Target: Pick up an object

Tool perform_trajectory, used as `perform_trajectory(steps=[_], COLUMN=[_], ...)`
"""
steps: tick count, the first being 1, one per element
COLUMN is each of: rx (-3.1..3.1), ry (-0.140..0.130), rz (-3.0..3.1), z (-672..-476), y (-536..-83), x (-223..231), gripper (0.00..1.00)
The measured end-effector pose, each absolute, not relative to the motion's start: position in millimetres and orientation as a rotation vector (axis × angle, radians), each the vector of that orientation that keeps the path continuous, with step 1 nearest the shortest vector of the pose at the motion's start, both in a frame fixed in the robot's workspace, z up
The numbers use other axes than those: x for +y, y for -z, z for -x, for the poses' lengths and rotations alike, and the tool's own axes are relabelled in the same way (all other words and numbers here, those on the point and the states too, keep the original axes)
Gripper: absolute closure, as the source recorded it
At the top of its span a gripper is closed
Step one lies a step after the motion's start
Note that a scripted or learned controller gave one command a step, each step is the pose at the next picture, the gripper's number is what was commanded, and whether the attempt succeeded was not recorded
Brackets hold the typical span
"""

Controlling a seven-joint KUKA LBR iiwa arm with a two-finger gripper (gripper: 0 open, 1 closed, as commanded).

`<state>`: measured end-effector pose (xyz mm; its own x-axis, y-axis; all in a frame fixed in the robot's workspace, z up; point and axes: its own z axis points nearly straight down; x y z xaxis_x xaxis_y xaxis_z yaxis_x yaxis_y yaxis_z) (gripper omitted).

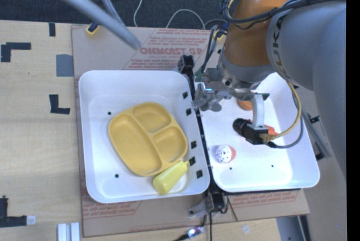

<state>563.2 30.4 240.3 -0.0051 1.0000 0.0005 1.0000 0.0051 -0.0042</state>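
My gripper (208, 99) hangs at the left side of the right bin (292, 175), close to the divider between the two bins, under the orange wrist band. Nothing shows in its grasp. A small white and red round object (223, 154) lies on the right bin's floor, below the gripper and apart from it. An orange object (246, 103) peeks out from under the wrist, mostly hidden. In the left bin (93, 121) lie a yellow divided plate (147, 136) and a yellow bottle-shaped object (169, 177) at its lower right corner.
A black part with an orange tip and a yellow cable (252, 131) hangs off the arm over the right bin. The big grey arm body covers the right bin's upper right. Both bins stand on cardboard (163, 48).
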Motion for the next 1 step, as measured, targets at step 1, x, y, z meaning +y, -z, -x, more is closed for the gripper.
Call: perform_trajectory(steps=[1], rx=[-2.227], ry=[-0.003], rz=[2.211], z=[-543.7], y=[-235.1], x=[91.5], gripper=[1.00])
